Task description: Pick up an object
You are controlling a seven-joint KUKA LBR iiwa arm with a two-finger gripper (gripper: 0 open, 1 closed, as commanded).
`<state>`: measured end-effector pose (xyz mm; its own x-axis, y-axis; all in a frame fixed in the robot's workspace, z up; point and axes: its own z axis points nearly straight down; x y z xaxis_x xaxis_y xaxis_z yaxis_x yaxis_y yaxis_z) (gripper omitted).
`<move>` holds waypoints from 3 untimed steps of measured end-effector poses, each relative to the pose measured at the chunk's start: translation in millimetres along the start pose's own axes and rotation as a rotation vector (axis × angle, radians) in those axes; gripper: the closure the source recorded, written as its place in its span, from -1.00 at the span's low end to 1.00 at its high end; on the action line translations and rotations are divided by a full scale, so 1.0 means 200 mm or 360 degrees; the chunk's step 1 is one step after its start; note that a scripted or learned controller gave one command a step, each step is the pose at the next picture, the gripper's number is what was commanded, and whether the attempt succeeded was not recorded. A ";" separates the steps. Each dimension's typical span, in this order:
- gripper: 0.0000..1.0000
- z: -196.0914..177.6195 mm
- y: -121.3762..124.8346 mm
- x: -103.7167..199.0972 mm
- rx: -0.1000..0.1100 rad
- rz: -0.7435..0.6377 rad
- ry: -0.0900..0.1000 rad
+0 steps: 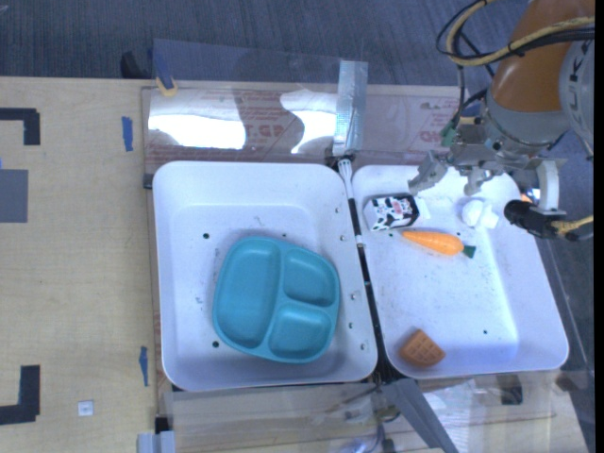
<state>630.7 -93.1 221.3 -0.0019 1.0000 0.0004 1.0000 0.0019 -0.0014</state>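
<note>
Open, empty gripper (453,179) above far end of right bin (528,347), near toy carrot (433,242) and black-and-white block (392,211); probable failure: a fingertip striking either on descent, knocking it aside before closure.

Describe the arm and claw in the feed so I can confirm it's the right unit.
The arm has a rounded orange section with grey casing beside it. Black and yellow cables loop over its top. Below sits a grey metal claw of thin linkages, with a black fitting on its side.
</note>
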 end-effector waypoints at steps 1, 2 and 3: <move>-1.00 0.67 -0.16 -0.06 -0.0013 -0.0190 -0.0003; -1.00 0.68 0.07 -0.06 0.0033 -0.0167 0.0001; -1.00 0.59 0.14 -0.10 0.0050 -0.0207 0.0006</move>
<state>659.2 -113.3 103.2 -0.1312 0.9913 0.0066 0.9908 0.1314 -0.0324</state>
